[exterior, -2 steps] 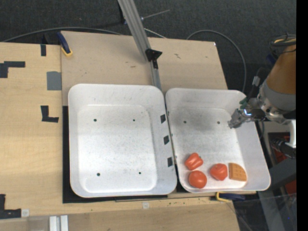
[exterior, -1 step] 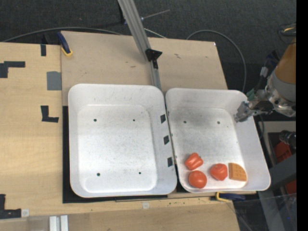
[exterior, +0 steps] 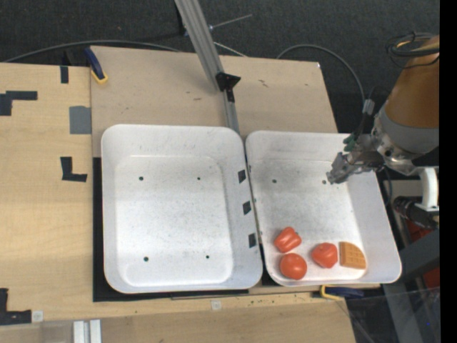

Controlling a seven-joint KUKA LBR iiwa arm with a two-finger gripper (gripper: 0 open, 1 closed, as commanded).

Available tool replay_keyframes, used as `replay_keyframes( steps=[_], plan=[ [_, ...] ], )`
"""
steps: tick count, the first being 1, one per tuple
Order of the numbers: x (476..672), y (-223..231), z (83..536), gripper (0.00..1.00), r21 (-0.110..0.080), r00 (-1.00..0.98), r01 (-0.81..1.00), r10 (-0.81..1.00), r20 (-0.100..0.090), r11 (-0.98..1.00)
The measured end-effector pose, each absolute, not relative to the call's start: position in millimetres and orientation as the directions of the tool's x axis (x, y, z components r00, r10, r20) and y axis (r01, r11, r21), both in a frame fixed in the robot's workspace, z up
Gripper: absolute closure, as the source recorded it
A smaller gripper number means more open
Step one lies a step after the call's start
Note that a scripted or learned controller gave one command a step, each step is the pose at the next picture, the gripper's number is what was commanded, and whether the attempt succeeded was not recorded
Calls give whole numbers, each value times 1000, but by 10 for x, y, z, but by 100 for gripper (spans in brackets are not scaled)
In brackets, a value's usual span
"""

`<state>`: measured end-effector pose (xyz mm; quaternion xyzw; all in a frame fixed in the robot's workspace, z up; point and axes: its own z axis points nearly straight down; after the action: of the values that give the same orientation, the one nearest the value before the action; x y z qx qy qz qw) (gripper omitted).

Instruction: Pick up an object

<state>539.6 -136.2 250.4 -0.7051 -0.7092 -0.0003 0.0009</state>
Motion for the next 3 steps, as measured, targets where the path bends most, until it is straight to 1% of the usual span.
replay_keyframes(
  steps=[1, 2, 3],
  plan=[
    [5313, -873, 2551, 100, -2, -6, 1000, 1000, 2, 6],
    [5257, -234, 2471, 100, -3, -7, 1000, 1000, 2, 7],
    [5155, 290, 2313, 100, -4, -7, 1000, 1000, 1, 7]
  ],
)
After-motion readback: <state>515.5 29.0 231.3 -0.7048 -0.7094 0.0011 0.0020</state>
